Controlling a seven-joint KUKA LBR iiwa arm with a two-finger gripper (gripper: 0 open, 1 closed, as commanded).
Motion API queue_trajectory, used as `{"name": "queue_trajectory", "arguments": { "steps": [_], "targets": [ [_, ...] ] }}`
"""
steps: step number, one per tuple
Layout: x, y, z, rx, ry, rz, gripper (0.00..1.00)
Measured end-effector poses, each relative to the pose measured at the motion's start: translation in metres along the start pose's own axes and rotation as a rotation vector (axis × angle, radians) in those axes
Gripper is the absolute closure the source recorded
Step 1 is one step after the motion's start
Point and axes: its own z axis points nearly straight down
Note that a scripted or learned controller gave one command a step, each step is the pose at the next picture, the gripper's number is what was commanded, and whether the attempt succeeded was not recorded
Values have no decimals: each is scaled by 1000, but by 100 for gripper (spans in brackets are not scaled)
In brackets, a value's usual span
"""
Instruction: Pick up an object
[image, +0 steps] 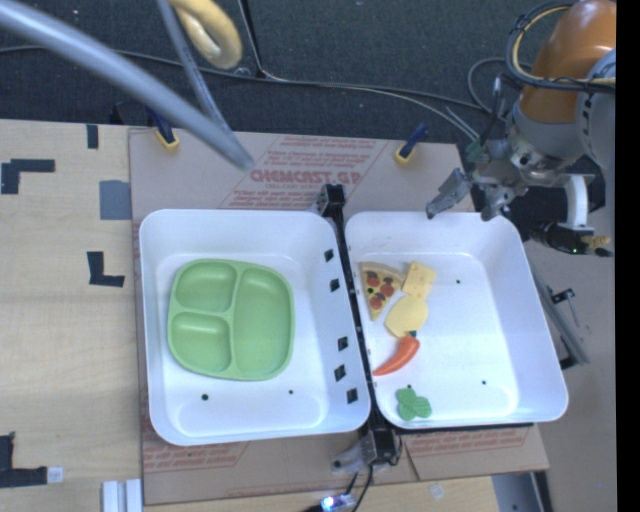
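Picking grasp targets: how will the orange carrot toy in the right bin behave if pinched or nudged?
The carrot looks like a small moulded toy, so probably stiff and light. Its tapered, rounded shape may let it roll or pivot when nudged. Its top end lies close to the yellow piece, so the fingers may bump that too.

Plate (231, 319) in left bin (160, 400); toys, apparently food, right.

The arm (560, 90) consists of a rounded orange band (572, 50) seated above a grey wrist housing. Black cables (520, 40) loop around the orange band and run down toward the wrist. Below the wrist sits a dark grey gripper (468, 200) assembly with angular metal parts. A white curved fitting (577, 200) is mounted just beside the wrist housing.
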Motion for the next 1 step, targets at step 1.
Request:
{"name": "queue_trajectory", "arguments": {
  "steps": [1],
  "targets": [
    [1,2,-10,-14,-2,-4,0]
  ]
}}
